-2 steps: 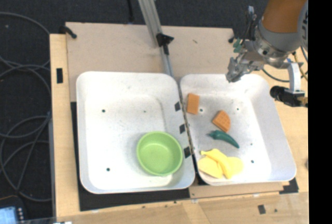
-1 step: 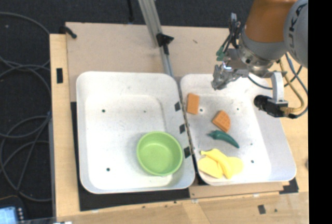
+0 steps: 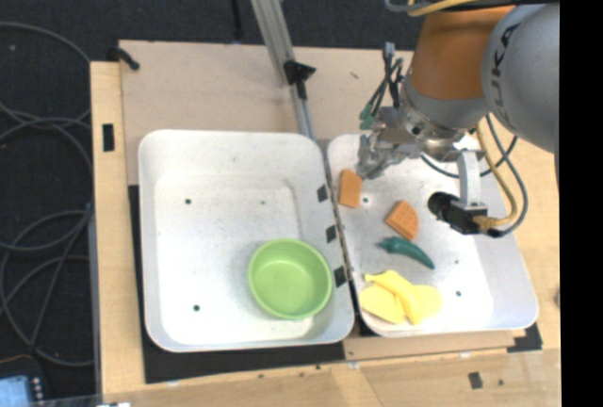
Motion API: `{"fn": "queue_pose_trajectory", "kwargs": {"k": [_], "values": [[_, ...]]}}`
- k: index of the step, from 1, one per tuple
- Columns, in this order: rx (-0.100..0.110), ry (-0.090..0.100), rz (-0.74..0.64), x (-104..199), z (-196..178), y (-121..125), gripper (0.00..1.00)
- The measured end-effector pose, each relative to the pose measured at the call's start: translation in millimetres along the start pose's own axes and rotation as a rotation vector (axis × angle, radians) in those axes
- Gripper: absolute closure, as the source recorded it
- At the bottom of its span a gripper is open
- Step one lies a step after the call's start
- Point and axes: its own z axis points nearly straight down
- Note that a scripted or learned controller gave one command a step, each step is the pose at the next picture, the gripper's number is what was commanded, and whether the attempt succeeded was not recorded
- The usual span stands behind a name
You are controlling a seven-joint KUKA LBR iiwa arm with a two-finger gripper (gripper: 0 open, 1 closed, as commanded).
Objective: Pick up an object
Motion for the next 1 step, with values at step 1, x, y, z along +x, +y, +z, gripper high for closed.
{"fn": "queue_pose_trajectory", "kwargs": {"k": [1], "values": [[0.000, 0.001, -0.002, 57.4, 7.8, -21.8, 1.00]]}}
